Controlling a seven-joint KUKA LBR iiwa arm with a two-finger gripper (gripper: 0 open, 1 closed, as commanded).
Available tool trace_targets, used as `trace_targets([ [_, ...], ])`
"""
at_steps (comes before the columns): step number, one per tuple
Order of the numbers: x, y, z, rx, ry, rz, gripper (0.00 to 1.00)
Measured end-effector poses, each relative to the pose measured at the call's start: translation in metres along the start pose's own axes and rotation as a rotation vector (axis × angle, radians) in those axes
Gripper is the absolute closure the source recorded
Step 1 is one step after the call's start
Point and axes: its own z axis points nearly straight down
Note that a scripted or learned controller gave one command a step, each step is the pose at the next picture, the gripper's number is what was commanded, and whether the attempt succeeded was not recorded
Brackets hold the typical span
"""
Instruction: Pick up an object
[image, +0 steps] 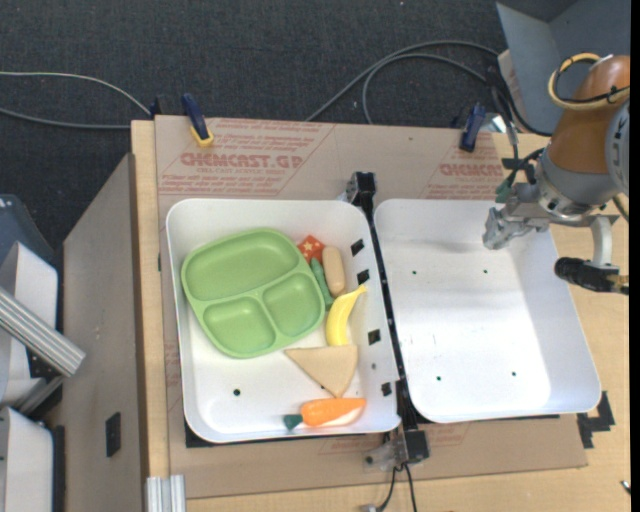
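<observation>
The yellow plastic banana lies mid-frame in the left shallow white bin, beside a green divided plastic plate. The grey two-finger gripper hovers upper right over the right shallow white bin, grasping nothing visible.

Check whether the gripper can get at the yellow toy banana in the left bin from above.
Probably yes: the yellow toy banana lies uncovered; the gripper is over the right bin.

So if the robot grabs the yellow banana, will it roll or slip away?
The banana is curved, so it would probably rock or pivot rather than roll far. Its skin looks smooth, maybe slippery. It lies against the green tray and the tan wedge, so a push may nudge those.
</observation>
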Motion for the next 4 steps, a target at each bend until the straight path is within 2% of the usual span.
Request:
trace_targets([
  [2, -0.004, 0.003, -0.1, -0.001, 0.0, -0.002, 1.0],
  [3, 0.041, -0.005, -0.092, 0.009, 0.004, -0.004, 1.0],
  [4, 0.085, -0.015, -0.088, 0.009, 0.004, -0.005, 1.0],
])
